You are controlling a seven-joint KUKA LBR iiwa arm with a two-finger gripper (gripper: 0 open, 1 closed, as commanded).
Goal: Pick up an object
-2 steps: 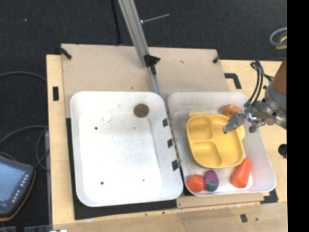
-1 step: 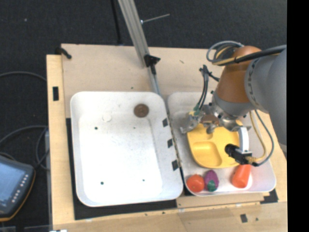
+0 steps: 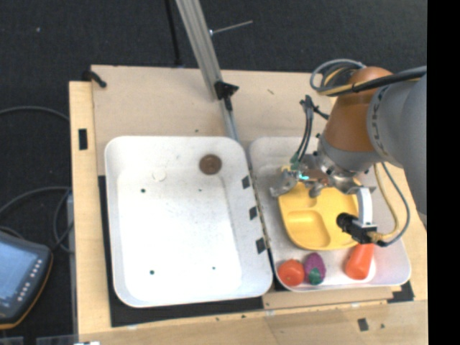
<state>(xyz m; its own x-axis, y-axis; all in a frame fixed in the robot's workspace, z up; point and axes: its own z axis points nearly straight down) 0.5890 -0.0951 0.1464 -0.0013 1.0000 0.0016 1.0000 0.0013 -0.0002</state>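
Nearest you, along the front wall of the right bin point(image 3: 399, 275), three small things sit in a row: a red-orange round piece point(image 3: 291, 272), a purple piece point(image 3: 314, 267) touching it, and an orange piece point(image 3: 359, 261) a little apart to the right. Just behind them lies a yellow dish point(image 3: 316, 225), shallow with a raised rim, tilted a little in the bin.

Look over the far edge of that dish and you find the end effector point(image 3: 310, 180), hanging from the grey arm point(image 3: 395, 124) with its orange band. It stands at the dish's back rim, so the dish lies directly in front of and partly under it, while the three small pieces lie well apart from it toward the front. You cannot tell from this angle how wide it stands or whether it has hold of anything.

In the left bin point(image 3: 126, 279), a small brown disc point(image 3: 210, 164) rests near the far wall, well apart from the end effector. Farther back, a metal pole point(image 3: 201, 38) rises from the desk point(image 3: 144, 103).
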